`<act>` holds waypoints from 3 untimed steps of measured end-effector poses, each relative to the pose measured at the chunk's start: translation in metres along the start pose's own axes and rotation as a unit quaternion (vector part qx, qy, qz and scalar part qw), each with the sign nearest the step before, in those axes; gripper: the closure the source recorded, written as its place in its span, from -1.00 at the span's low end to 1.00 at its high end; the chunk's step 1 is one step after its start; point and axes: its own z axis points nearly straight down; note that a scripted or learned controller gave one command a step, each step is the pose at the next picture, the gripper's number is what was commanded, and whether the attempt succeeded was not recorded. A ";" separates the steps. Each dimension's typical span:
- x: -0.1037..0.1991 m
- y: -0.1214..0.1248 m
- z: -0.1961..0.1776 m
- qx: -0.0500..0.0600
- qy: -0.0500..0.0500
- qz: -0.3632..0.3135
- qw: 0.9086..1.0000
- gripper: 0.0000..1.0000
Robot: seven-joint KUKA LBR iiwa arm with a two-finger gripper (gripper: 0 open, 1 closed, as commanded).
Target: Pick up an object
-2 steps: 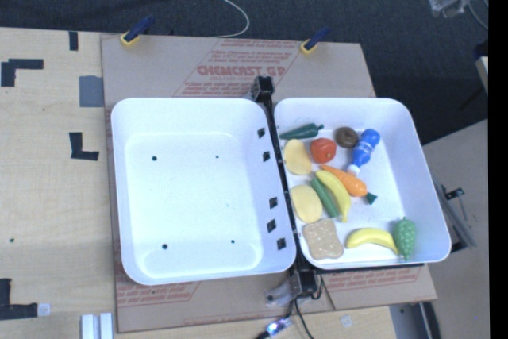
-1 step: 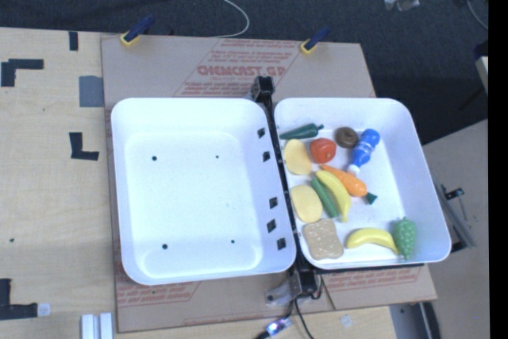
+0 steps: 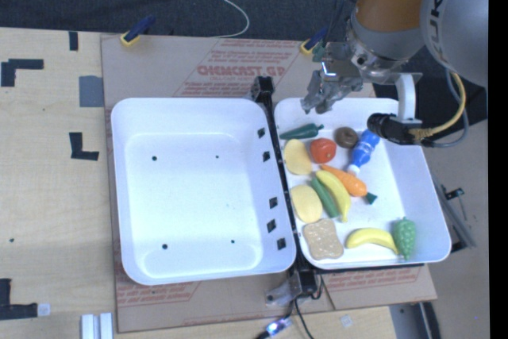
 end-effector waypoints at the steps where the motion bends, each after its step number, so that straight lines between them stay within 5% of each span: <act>1: 0.116 0.024 -0.068 -0.012 0.001 -0.005 1.000 1.00; 2: 0.161 0.034 -0.191 -0.016 0.001 -0.002 1.000 1.00; 3: 0.164 0.040 0.004 -0.001 -0.003 0.001 1.000 1.00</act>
